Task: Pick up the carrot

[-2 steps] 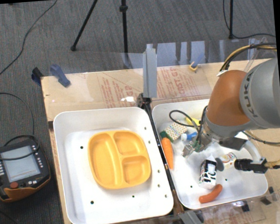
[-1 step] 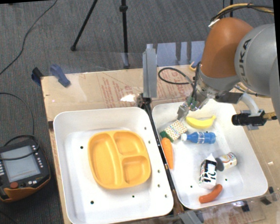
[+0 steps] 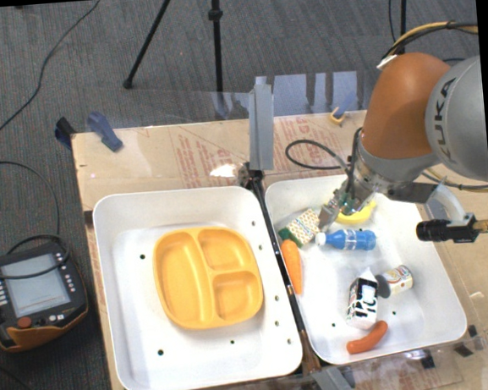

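The orange carrot (image 3: 293,266) lies lengthwise along the left wall of the right bin (image 3: 433,322), with a green stub at its far end. My gripper (image 3: 333,213) hangs up and to the right of it, over the bin's far half, between a checkered packet (image 3: 303,224) and a yellow banana-like item (image 3: 361,214). It stands apart from the carrot, and nothing shows held in it. The grey arm with its orange band (image 3: 402,104) comes in from the right above it.
A blue bottle (image 3: 348,239) lies just right of the carrot's far end. A black-and-white item (image 3: 363,299), a small can (image 3: 397,279) and a red sausage (image 3: 367,338) sit nearer the front. The left bin (image 3: 130,353) holds a yellow divided plate (image 3: 167,303).
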